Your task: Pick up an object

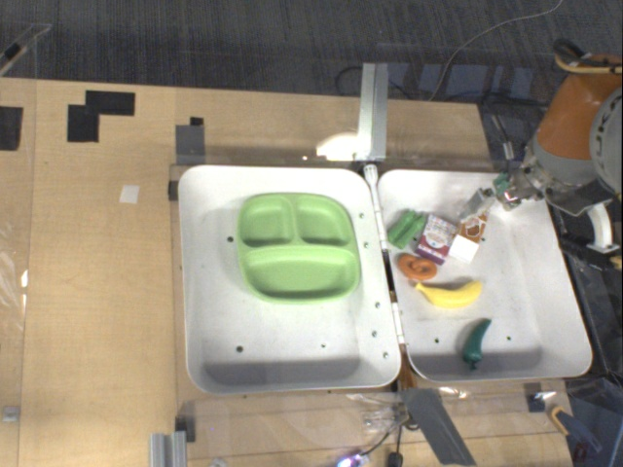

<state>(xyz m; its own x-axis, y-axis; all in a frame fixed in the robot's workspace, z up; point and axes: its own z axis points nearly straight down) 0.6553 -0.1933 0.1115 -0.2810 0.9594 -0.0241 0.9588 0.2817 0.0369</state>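
The pincer (484, 200) hangs at the right bin's (545, 290) upper edge, right of frame; whether it is apart or together I cannot tell. Just lower left lie a small packet (438, 237), green pod (405, 228), banana (452, 294) and dark green pepper (476, 342), clustered, probably for easy reach. The left bin (209, 290) holds a green tray (297, 244).
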